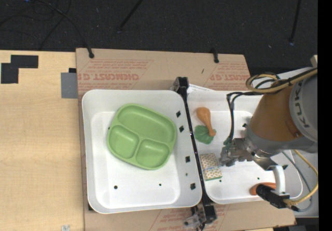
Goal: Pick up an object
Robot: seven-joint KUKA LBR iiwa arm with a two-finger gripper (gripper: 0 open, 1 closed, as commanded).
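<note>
At the near edge of the right bin [244, 196] an orange-and-white object [270, 186] lies just under the arm [282, 121]; a small patterned packet [210, 166] lies by the divider [191, 144], just left of the tool [229, 154], near it but apart; the tool hangs low over the bin floor, and whether it is spread or closed cannot be told, nor is anything seen in its grip; farther back, a green lump [203, 135] touches an orange carrot-shaped toy [204, 117], both up and left of the tool; the left bin [98, 173] holds a light green divided plate [141, 136] with three compartments; both bins rest on cardboard [155, 69] upon the desk [36, 147].
</note>
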